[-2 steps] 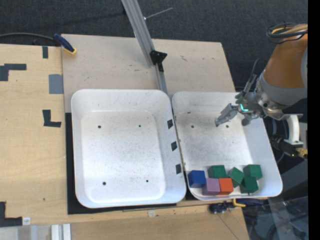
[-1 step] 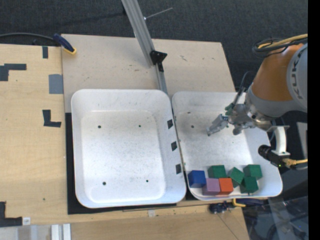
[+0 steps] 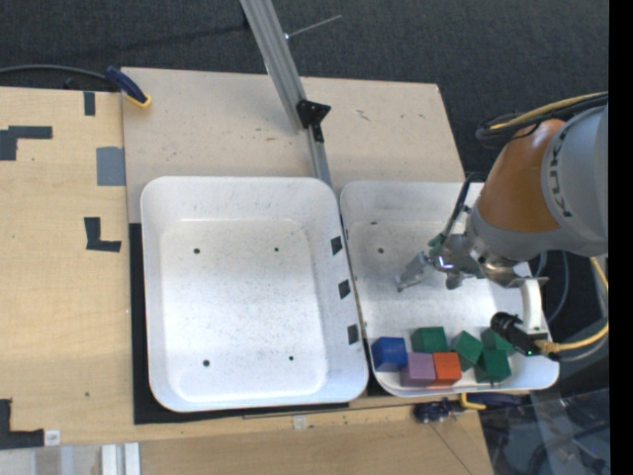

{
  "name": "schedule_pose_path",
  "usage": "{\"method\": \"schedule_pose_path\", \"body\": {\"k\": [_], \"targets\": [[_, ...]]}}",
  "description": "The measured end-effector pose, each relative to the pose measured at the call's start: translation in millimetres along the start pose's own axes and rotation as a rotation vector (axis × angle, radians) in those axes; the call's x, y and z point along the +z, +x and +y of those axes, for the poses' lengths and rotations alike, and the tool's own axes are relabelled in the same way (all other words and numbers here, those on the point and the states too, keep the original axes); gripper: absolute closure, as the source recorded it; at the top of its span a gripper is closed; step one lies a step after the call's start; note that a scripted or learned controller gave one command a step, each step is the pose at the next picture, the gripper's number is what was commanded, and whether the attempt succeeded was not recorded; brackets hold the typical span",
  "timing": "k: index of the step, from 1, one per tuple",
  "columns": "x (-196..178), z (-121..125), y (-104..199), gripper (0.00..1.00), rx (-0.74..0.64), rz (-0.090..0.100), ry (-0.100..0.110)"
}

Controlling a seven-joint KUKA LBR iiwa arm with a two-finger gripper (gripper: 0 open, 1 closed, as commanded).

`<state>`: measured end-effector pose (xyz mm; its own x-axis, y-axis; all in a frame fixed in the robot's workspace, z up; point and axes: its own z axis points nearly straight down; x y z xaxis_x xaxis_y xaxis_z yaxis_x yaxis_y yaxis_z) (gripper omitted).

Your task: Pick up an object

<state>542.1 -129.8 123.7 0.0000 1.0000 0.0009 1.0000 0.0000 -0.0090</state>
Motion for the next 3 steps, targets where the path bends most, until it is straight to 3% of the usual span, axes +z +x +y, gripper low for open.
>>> {"method": "schedule_pose_path", "body": {"k": [1, 2, 3], "targets": [[34, -1, 1, 0.0, -0.001, -0.001, -0.004], [23, 0, 2, 1.0, -0.002, 0.001, -0.005], [-22, 0, -5, 1.0, 0.0, -0.002, -0.011]]}}
